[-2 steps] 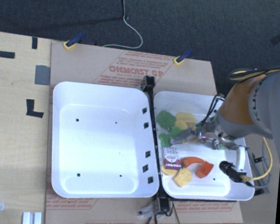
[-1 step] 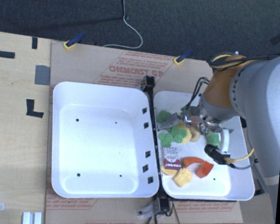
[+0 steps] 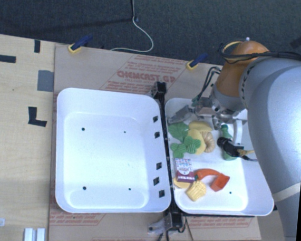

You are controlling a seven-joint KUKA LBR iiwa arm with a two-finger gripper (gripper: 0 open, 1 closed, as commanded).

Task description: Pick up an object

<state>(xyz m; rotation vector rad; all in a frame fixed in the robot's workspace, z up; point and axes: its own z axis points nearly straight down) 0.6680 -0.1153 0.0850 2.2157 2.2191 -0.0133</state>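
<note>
The right bin [image 3: 248, 202] holds several small toys: green pieces [image 3: 184, 139], a pale yellow piece [image 3: 202, 133], a red-and-white packet [image 3: 183, 168], an orange-red curved piece [image 3: 214, 177], and a yellow ridged piece [image 3: 196, 190]. My gripper [image 3: 185, 113] reaches down at the bin's far left corner, just above the green and yellow pieces. The arm's grey body and orange band [image 3: 241, 62] cover the bin's right side. Nothing visibly sits between the fingers.
The left bin [image 3: 64, 135] lies beside the right one, with a black clip strip [image 3: 161, 150] along the shared edge. Both bins rest on a cardboard sheet [image 3: 134, 73]. A cable [image 3: 137, 15] runs across the dark floor behind.
</note>
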